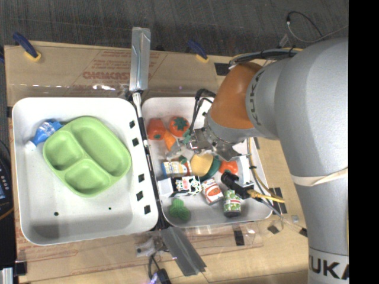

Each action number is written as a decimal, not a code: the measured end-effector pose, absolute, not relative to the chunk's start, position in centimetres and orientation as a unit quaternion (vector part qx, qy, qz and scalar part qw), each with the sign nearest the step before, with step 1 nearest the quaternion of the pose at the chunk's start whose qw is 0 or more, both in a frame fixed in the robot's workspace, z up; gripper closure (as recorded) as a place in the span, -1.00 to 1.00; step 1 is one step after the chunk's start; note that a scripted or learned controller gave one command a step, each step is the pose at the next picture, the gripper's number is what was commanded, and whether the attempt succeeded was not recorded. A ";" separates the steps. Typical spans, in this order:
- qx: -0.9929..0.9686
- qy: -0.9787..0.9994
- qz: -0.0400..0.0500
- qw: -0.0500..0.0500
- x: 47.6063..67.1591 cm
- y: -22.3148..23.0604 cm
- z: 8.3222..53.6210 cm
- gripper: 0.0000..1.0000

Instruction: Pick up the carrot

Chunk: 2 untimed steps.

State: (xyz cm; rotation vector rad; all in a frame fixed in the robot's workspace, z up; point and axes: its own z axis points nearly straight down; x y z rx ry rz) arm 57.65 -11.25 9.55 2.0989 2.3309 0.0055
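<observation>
Cardboard covers the surface (71, 70) under two white bins. At frame centre the gripper (198, 139) hangs low over the right bin (204, 218); its state cannot be told. Just left of it lies the carrot (169, 141), beside a tomato (156, 129). Farther left, a green divided plate (87, 154) fills the left bin (71, 223).

Even overhead light fills the room, bright enough to wash out the left white bin (35, 212) with no hard glare. Shadows are soft and faint, the darkest under the arm (308, 117). Everything looks slightly grainy and soft.
</observation>
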 end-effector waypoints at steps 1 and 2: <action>0.668 0.744 -0.001 -0.001 57.4 -11.3 10.2 1.00; 0.703 0.711 -0.001 -0.001 59.1 -5.3 19.3 1.00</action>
